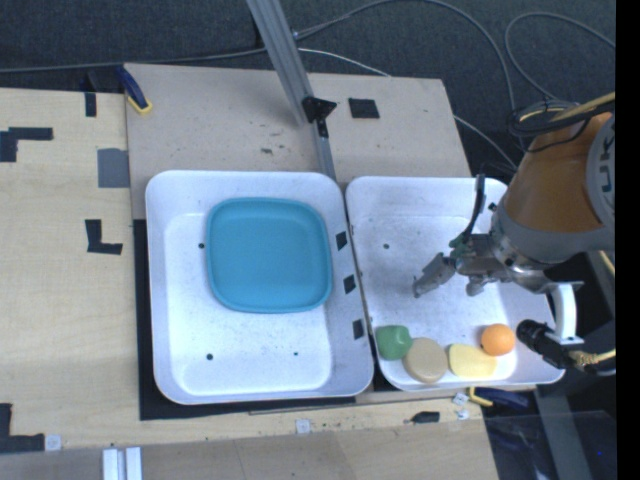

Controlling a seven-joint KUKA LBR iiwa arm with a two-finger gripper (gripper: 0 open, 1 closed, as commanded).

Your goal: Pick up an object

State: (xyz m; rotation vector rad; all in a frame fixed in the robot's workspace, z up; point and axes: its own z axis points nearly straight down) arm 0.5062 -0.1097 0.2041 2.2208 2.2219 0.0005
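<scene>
Four small objects lie along the front wall of the right bin (400, 203): a green piece (393, 341), a beige round piece (426, 359), a yellow piece (470, 360) and an orange ball (497, 339). My gripper (446, 287) hangs over the middle of this bin, behind the row of objects and apart from them. Its fingers are spread open with nothing between them. The grey and orange arm (560, 193) comes in from the right.
A blue square plate (268, 253) lies in the left bin (165, 298). A grey metal pole (290, 58) slants down to the divide between the bins. Cables trail over the dark floor at the back right.
</scene>
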